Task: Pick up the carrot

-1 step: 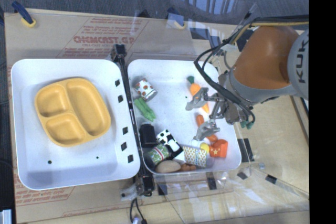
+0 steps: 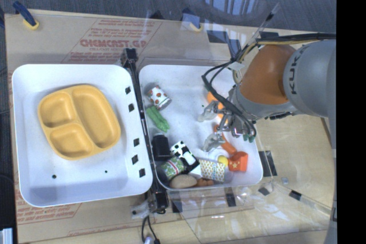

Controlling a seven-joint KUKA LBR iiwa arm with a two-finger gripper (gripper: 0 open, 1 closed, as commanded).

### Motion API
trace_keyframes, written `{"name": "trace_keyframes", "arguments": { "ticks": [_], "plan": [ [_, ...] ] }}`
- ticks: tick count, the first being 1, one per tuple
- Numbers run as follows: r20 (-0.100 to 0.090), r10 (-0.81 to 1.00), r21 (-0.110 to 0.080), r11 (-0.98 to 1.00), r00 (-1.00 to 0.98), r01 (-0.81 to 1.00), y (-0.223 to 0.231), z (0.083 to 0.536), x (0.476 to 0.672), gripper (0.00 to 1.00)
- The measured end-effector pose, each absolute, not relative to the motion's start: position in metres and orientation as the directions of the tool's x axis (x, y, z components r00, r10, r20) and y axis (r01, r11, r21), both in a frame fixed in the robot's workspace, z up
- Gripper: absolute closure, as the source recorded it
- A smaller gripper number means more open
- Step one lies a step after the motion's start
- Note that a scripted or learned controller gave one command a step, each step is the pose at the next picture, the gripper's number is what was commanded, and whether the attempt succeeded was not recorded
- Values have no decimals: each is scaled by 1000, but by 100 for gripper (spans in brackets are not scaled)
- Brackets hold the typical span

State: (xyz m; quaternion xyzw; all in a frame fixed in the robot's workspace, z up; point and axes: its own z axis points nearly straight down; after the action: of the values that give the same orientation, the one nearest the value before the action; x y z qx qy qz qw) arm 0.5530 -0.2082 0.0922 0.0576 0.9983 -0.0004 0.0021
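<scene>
The carrot (image 2: 228, 147) is an orange piece in the right bin (image 2: 183, 80), mostly hidden under my gripper; more orange shows at the wrist's upper edge. My gripper (image 2: 208, 128) hangs low over the middle right of this bin. Its two silver fingers (image 2: 205, 115) stand apart, open, with white bin floor showing between the tips. The carrot lies just right of the lower finger, by the finger bases. I cannot tell whether it touches them.
A green vegetable (image 2: 157, 119) and a small can (image 2: 159, 97) lie left of the gripper. Along the bin's near edge sit a cow-patterned toy (image 2: 182, 151), a green-label can (image 2: 171, 167), a yellow box (image 2: 213, 169) and a red-orange box (image 2: 238, 162). The left bin (image 2: 34, 180) holds a yellow divided plate (image 2: 79, 121).
</scene>
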Motion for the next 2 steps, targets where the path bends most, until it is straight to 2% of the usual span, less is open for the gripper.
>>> {"name": "trace_keyframes", "arguments": {
  "ticks": [1,2],
  "plan": [
    [-1,104,0,995,-995,104,-205,100,554,100],
    [-4,325,-1,946,-946,325,-196,194,624,100]
  ]
}}
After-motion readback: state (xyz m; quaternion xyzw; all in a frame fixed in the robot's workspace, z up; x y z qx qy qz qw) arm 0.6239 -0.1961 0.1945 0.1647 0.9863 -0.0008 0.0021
